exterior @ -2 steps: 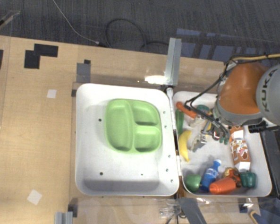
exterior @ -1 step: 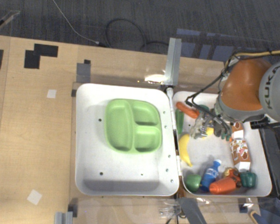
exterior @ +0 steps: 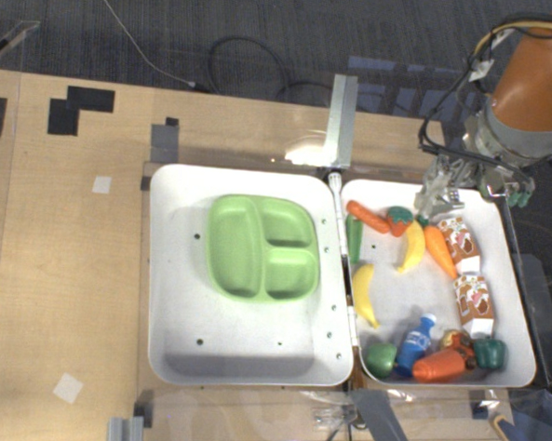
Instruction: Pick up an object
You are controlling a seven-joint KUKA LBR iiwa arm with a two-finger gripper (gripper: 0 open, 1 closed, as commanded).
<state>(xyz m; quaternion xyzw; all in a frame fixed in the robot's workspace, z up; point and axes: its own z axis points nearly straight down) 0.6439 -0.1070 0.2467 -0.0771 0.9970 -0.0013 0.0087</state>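
My gripper (exterior: 433, 204) hangs over the back of the right bin (exterior: 521, 323), just above an orange carrot (exterior: 439, 249) and beside a curved yellow piece (exterior: 411, 247). Nothing shows between its fingers. An orange carrot with a green top (exterior: 377, 217) lies to its left. Two snack cartons (exterior: 458, 241) (exterior: 473, 302) lie along the right side. A banana (exterior: 364, 295) lies at the bin's left. At the front sit a green ball-like fruit (exterior: 379, 357), a blue bottle (exterior: 417, 339), an orange pepper (exterior: 440, 365) and a dark green piece (exterior: 490, 352).
The left bin (exterior: 175, 339) holds a green divided tray (exterior: 261, 248). A green pod (exterior: 353, 239) lies by the divider between the bins. A metal bracket (exterior: 342, 121) stands behind the bins. Cables trail on the floor at the back.
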